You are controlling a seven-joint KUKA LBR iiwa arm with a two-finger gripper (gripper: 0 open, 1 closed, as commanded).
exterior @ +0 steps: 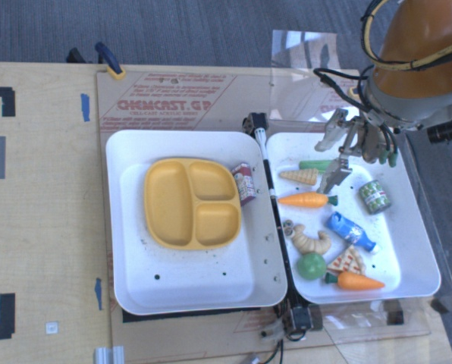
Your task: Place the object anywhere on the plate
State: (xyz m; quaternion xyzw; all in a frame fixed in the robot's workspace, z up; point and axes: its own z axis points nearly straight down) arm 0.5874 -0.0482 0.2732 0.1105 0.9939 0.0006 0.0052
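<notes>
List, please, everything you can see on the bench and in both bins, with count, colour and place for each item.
plate: one, yellow, three compartments, in the left bin
can: one, dark red and white, left bin, at the plate's right edge
left bin: one, white
right bin: one, white
carrots: two, orange, right bin, one mid-left, one at the near edge
corn cob: one, pale yellow, above the upper carrot
green stick: one, right bin, far side
peas tin: one, green, right side
blue packet: one, right bin centre
croissant: one, tan
green ball: one, near edge
pizza slice: one, red and tan
gripper: one, grey, over the right bin's far side
</notes>
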